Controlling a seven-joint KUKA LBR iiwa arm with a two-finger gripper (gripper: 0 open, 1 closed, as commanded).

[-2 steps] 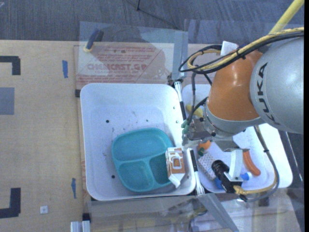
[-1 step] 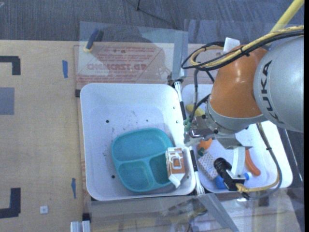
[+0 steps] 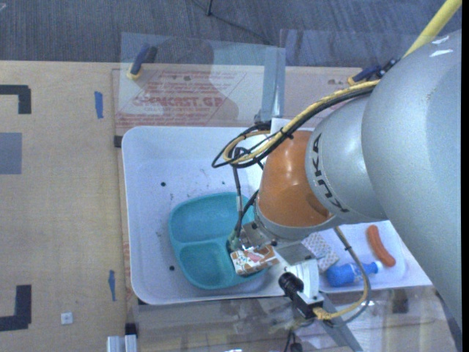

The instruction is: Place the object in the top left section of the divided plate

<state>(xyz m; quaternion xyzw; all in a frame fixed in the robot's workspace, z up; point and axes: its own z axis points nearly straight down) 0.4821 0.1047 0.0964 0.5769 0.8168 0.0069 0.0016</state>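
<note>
Arm (image 3: 381,138): grey, orange band, above the bins
Gripper (image 3: 249,259): over teal divided plate (image 3: 198,240); grip cannot tell
Hot dog (image 3: 381,246): right of gripper

Arm (image 3: 352,167) hides divided plate's (image 3: 201,248) right side; end effector fingers unseen

The arm (image 3: 410,130) was a bulky, smooth grey shell with an orange band (image 3: 289,182) above the wrist, black "KUKA" lettering beside it, and yellow and black cables (image 3: 249,141) looped along it.
</note>
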